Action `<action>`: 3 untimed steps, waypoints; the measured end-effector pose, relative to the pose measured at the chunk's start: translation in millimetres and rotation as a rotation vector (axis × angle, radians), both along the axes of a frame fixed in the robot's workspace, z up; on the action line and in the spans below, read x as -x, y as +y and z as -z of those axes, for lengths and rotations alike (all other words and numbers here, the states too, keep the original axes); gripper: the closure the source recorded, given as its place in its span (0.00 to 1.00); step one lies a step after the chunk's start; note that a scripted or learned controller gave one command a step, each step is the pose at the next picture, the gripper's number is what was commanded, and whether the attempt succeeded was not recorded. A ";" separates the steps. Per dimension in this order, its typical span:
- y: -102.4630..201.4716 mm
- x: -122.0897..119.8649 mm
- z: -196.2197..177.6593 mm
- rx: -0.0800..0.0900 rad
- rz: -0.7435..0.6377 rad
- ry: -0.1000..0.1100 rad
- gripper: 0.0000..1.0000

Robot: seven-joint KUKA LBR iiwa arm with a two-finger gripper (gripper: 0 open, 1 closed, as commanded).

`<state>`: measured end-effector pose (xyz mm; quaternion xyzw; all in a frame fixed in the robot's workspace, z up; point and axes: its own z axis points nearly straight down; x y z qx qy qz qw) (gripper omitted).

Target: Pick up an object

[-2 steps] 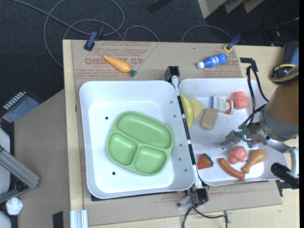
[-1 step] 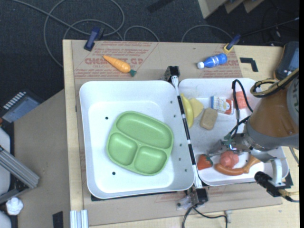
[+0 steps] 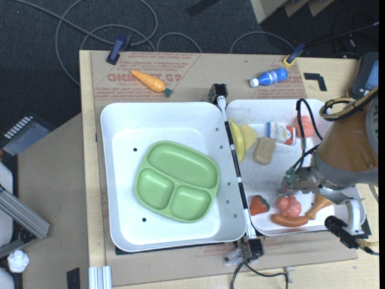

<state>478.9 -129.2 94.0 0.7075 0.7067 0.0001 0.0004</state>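
Left bin (image 3: 120, 131): green divided tray (image 3: 176, 180), three compartments. Right bin (image 3: 264, 108): yellow banana-like piece (image 3: 238, 140), tan block (image 3: 264, 151), small carton (image 3: 281, 132), red piece (image 3: 258, 205), pink ball (image 3: 289, 206), sausage (image 3: 289, 220) near edge, long axis left-right. Gripper (image 3: 295, 182) low above pink ball; fingers blurred, cannot tell apart or together. Cardboard bench (image 3: 180, 71) carries toy carrot (image 3: 150, 81), blue bottle (image 3: 269, 77). Dark floor, cables behind.

Arm (image 3: 352, 146): broad rounded orange band, grey collar beneath it, surfaces blurred. Black cable loops from the upper link over the orange section to the wrist. Gripper (image 3: 295, 182) is a small grey metal assembly (detail too fine to resolve). Grey-blue link segment above.
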 end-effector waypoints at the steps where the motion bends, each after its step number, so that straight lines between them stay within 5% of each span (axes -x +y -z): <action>1: 0.1 0.1 0.1 0.000 0.000 0.000 0.00; 2: 28.4 0.3 9.9 -0.002 -0.002 0.003 0.00; 3: -11.2 -101.2 8.9 0.000 -0.002 0.000 0.00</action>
